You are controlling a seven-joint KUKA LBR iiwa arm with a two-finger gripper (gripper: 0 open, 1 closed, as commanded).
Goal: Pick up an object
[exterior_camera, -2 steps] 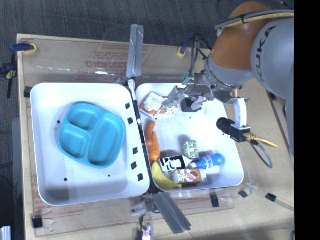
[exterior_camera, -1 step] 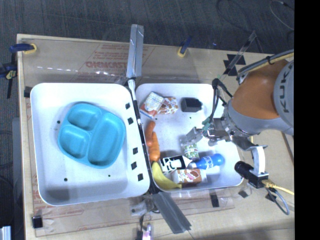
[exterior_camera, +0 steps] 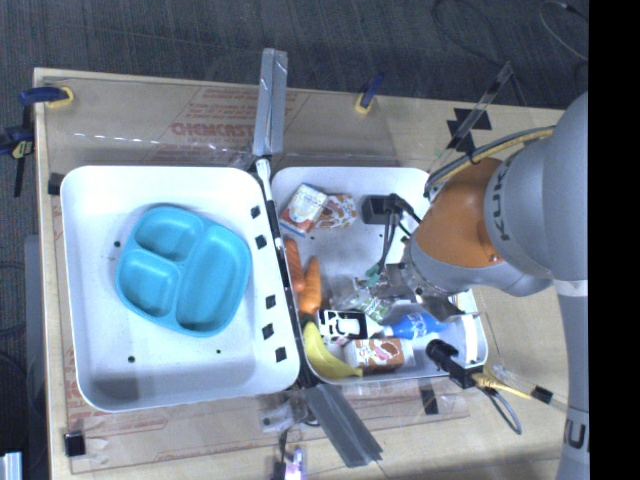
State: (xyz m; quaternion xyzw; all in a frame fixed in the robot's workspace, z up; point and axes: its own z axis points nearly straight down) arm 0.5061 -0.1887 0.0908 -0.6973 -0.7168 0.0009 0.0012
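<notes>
Left white bin [exterior_camera: 90, 268] holds a smooth blue divided tray [exterior_camera: 185, 268]; right bin [exterior_camera: 410, 180] holds banana [exterior_camera: 325, 353], carrot [exterior_camera: 310, 283], packets; gripper [exterior_camera: 385, 283] grip unclear

pale wooden bench [exterior_camera: 120, 98] on dark grey carpeted floor [exterior_camera: 150, 18]

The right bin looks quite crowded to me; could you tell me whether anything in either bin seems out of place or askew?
Nothing looks spilled or damaged. The right bin holds a jumble: a banana, a carrot and snack packets lie at mixed angles. The blue divided tray sits slightly skewed in the left bin.
</notes>
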